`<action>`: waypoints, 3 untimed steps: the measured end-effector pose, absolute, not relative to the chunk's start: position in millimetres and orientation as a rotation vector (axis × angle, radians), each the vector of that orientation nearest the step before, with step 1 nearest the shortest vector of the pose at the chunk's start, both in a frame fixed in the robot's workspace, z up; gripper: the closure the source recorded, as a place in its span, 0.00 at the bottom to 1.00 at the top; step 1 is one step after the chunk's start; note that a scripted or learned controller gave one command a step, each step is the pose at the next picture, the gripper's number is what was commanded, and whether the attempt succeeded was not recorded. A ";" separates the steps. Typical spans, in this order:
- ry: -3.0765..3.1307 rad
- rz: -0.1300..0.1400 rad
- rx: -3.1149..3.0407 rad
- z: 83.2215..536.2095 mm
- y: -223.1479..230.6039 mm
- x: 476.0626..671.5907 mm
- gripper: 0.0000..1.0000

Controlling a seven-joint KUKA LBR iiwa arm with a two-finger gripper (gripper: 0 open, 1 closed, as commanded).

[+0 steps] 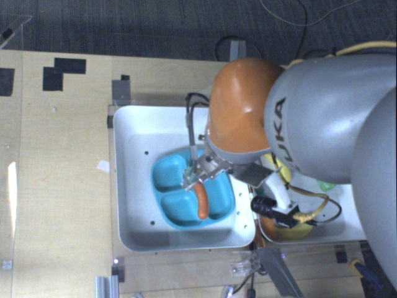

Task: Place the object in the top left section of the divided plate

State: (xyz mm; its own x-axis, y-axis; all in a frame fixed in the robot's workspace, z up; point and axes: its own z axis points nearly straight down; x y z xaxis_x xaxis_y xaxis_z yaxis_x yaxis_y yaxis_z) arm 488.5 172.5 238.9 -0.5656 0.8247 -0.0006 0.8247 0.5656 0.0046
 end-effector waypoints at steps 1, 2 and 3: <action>2.700 0.006 1.599 261.9 115.8 544.4 1.00; 2.756 0.004 1.504 228.3 170.5 506.1 1.00; 2.737 0.005 1.535 240.8 114.2 487.7 1.00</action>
State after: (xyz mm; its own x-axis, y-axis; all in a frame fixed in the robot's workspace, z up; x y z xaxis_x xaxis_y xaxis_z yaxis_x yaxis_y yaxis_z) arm 487.7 114.2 240.8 -0.5214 0.8533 -0.0010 0.8533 0.5214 0.0044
